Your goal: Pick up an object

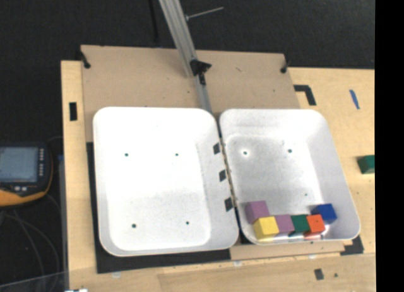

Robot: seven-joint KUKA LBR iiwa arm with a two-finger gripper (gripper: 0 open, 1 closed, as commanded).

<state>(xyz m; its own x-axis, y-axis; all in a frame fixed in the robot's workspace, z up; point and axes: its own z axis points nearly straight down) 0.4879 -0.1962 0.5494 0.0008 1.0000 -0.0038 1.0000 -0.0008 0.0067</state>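
Looking at the right bin [287,127], we find the blocks bunched along its near wall: purple [255,209], yellow [266,226], green [300,224], orange [315,224], blue [324,212]. We cannot tell the gripper's state. Crowding risks fingers jamming on neighbours or the wall.

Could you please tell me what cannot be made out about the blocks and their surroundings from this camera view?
- Small white-and-red item in the right bin: mostly hidden behind the green block and orange block, too small to identify.
- Green object on the bench: cut off at the view's right.
- Handheld screen device: cut by the left edge; display too blurred to read.
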